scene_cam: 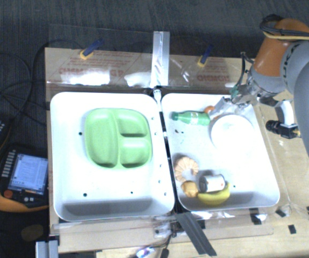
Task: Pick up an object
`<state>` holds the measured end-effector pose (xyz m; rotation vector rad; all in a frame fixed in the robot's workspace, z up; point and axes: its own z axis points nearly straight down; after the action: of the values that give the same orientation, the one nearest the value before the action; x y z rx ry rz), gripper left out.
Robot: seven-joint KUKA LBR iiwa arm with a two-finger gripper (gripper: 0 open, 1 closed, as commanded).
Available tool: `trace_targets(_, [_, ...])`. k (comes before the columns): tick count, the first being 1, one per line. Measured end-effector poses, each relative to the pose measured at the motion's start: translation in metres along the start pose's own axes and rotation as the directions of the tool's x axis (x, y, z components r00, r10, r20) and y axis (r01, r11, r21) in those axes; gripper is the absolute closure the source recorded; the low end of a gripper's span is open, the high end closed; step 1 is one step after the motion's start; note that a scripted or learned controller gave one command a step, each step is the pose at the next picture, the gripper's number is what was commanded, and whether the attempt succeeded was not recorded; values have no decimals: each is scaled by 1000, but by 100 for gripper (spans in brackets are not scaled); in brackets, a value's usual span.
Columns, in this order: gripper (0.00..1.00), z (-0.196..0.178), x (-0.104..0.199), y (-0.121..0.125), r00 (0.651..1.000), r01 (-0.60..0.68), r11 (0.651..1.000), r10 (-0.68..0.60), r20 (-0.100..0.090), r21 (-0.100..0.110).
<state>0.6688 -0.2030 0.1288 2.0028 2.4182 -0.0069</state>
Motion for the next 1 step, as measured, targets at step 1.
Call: trace_targets(1, [0,32,0,2,975,221,975,-221,0,0])
